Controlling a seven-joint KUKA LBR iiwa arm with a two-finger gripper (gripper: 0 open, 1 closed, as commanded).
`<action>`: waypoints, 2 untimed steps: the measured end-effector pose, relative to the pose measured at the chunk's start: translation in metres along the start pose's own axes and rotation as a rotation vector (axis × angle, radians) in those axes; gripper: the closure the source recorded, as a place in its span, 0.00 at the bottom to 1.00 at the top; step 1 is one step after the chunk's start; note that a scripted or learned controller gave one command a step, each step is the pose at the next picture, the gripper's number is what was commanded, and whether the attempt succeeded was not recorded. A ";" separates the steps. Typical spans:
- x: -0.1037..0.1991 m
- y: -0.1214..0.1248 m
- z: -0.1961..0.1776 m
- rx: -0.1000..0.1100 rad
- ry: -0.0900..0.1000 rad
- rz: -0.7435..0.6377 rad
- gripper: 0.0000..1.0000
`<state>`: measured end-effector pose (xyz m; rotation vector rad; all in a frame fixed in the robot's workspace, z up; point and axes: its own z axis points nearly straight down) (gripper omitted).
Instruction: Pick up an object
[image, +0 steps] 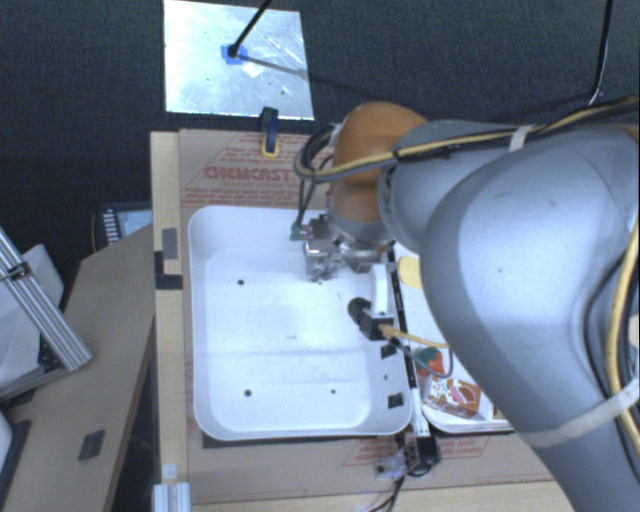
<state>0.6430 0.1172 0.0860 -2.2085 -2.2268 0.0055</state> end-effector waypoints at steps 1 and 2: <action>0.051 -0.053 0.003 -0.001 0.001 -0.001 1.00; 0.047 -0.050 0.002 -0.006 -0.001 0.006 0.00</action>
